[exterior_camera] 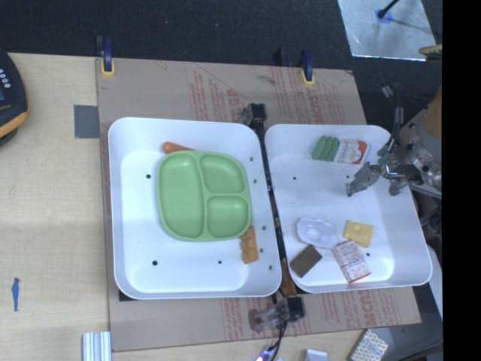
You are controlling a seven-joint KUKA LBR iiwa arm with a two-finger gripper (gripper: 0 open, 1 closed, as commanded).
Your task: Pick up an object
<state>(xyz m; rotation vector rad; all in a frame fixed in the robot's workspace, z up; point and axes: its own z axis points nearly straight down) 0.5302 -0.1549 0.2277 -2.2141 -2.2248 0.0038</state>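
Over the right bin's [421, 224] right edge, the claw [359, 185] hovers, seemingly spread and holding nothing, above a yellow block [358, 233] and red packet [351, 261].

Faint red printed lettering on the cardboard sheet [225, 89], too blurred to read

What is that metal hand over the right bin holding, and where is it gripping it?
Nothing that can be seen. The robot's grey metal hand hangs over bare floor of the shallow white right bin, with no object between its fingers.
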